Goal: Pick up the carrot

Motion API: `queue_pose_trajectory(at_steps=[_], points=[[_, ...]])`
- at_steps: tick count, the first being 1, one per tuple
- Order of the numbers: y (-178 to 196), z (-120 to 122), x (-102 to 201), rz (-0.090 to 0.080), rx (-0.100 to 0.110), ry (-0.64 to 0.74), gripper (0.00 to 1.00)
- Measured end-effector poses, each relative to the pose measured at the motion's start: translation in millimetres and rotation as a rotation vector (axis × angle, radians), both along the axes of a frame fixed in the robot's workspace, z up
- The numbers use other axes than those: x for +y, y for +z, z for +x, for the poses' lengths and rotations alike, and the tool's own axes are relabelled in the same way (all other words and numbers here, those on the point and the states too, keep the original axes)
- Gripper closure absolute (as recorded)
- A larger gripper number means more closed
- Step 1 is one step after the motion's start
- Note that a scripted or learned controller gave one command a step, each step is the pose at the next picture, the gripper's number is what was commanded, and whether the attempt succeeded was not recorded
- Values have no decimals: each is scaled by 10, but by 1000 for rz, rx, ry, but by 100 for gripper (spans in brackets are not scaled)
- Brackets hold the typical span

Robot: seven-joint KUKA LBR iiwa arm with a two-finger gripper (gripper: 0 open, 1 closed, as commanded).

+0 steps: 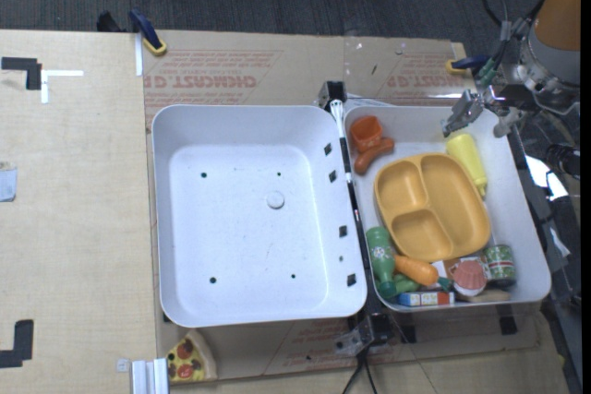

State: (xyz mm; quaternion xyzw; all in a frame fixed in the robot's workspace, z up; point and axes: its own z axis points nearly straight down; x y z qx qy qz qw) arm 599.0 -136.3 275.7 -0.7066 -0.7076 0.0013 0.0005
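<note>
The tool [473, 109], its grip state impossible to tell, hovered at the right bin's [528, 198] one o'clock, needing to travel toward the carrot [416, 270] at six.

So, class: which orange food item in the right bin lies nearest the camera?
The carrot, below the yellow plate; the sausage lies farther back.
</note>
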Motion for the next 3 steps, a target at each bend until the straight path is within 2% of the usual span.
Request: queue_pose_trajectory(at_steps=[1, 2, 3], points=[[1979, 606, -866, -2, -4, 64, 0], [-160, 531, -844, 0, -1, 67, 0], [-1566, 603, -581, 1, -3, -32, 0]])
